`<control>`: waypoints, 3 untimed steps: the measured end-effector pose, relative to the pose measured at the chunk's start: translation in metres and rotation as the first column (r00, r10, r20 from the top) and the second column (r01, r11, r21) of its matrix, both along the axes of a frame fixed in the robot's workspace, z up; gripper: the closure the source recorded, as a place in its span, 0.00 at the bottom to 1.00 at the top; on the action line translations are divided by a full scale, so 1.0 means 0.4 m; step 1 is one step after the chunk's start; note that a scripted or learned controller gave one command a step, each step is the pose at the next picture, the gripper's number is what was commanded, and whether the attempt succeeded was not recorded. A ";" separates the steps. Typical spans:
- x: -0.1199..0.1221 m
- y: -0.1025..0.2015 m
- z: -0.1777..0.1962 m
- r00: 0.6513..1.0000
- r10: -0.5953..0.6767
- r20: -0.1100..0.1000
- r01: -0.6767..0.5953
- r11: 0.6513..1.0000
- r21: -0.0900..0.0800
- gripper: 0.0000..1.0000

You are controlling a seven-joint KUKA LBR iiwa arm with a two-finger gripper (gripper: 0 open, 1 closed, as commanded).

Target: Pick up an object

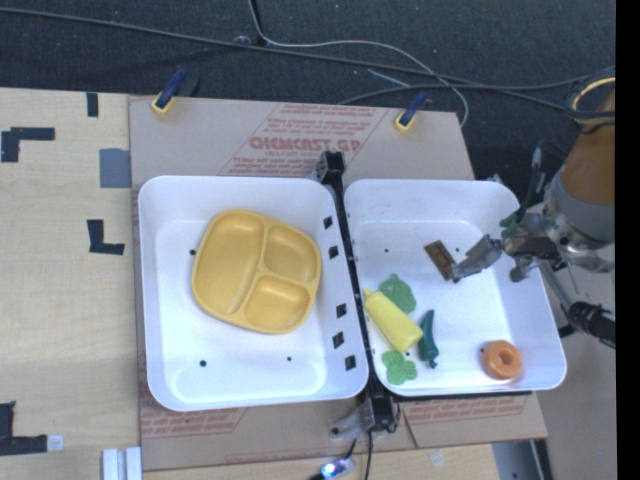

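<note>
The right bin holds several small things. A brown block lies near its middle. A yellow corn-like piece rests by the left wall, between a green leafy piece and another green piece. Next to the yellow piece is a dark green item. An orange ring sits in the front right corner. My gripper reaches in from the right, low over the bin, just right of the brown block. Nothing shows in its grasp.
In the left bin lies a yellow divided plate. A black divider with clips joins the two bins. Both stand on a cardboard sheet held by yellow-blue clamps. Cables run across the dark floor behind.
</note>
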State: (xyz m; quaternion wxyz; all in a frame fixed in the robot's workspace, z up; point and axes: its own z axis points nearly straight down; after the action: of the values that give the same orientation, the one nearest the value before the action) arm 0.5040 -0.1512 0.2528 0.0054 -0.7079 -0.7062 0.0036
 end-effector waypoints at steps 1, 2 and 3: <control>0.006 0.001 0.014 1.000 0.004 0.011 -0.004 1.000 -0.002 0.00; 0.010 -0.004 -0.095 1.000 0.003 0.008 -0.003 1.000 -0.003 0.00; 0.032 -0.005 -0.221 1.000 0.003 0.007 -0.003 1.000 -0.002 0.00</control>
State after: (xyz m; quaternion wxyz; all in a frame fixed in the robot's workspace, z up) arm 0.5167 -0.1533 0.1642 0.0021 -0.7068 -0.7074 0.0021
